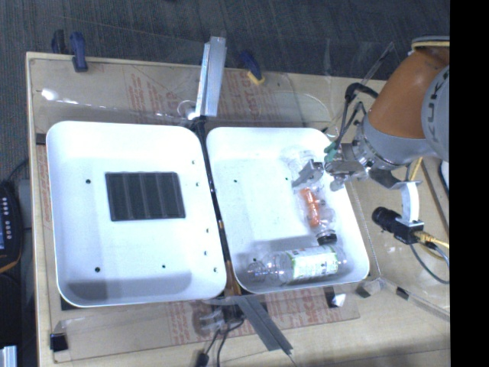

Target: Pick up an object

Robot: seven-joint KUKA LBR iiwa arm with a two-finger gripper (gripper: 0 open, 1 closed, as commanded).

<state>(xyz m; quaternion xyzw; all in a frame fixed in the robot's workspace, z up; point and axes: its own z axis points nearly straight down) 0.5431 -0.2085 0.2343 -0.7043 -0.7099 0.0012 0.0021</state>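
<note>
The right bin (244, 205) holds a clear plastic bottle (302, 266) with a pale label, lying on its side along the near wall. Above it lies a small clear bottle with orange contents (313, 207) and a black cap (326, 238). A crumpled piece of clear plastic (294, 157) sits near the far right corner. My gripper (309, 172) hangs low over that corner, just above the top end of the orange-filled bottle and beside the clear plastic. A dark grey ribbed slab (144, 196) lies flat in the middle of the left bin (76, 266).
The arm's orange and grey wrist (405, 113) reaches in over the right bin's right wall. A grey metal bar (210, 75) stands at the back between the bins. Blue clamps (77, 50) grip the bench's far edge.
</note>
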